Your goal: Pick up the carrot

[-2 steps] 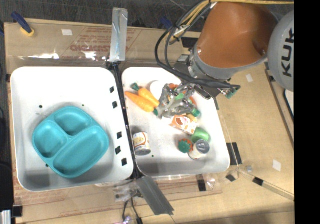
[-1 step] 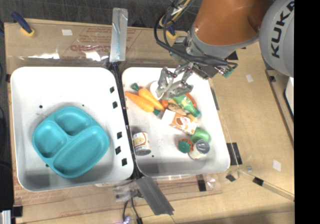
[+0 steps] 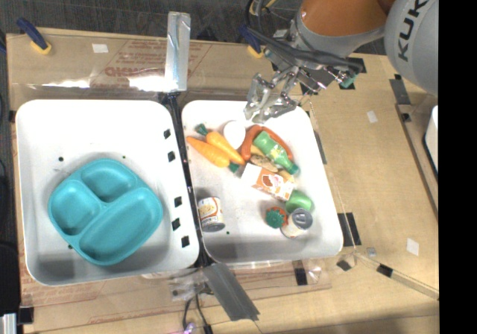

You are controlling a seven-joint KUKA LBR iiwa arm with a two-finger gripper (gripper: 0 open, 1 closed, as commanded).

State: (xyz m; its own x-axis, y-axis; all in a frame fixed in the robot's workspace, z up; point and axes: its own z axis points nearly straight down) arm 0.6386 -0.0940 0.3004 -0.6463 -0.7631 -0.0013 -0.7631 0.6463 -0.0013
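Observation:
Two orange carrots lie side by side in the right bin [image 3: 231, 239], near its upper left: the fatter carrot [image 3: 222, 145] with a green top and a slimmer one [image 3: 206, 153] just left of it. My gripper [image 3: 270, 101] hangs above the bin's far edge, up and to the right of the carrots, with its metal fingers [image 3: 257, 105] spread apart and nothing between them. It touches neither carrot.
A white egg [image 3: 234, 132], a green bottle [image 3: 273, 150] on an orange piece, a small carton [image 3: 273, 183], a can [image 3: 211, 214] and green-capped jars [image 3: 292, 215] share the right bin. A teal divided plate [image 3: 104, 210] lies in the left bin [image 3: 45, 124].

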